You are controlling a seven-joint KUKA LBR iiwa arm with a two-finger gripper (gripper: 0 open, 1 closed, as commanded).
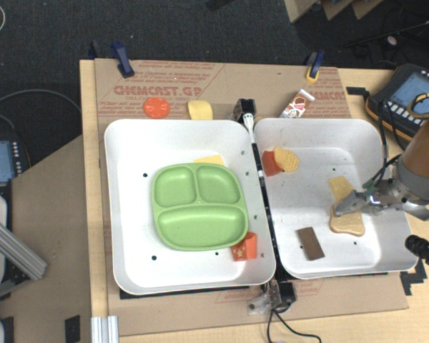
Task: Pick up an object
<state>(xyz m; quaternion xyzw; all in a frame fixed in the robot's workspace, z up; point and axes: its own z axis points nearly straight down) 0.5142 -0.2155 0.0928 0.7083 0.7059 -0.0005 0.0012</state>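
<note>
My gripper [347,207] hung low in the right bin [322,131], over two tan pieces [345,224] near its right edge; I could not tell its grip. A brown block [309,243] lay nearby. The left bin [125,191] held a green divided tray [199,207].

Divided plate [199,207] in left bin [125,191], brown block [310,243] in right bin [322,136]

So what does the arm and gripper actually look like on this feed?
The arm enters from the right as a grey, rounded body with an orange-brown band above the wrist. The gripper is small, metallic grey with dark parts, and thin dark cables loop beside the wrist.
</note>
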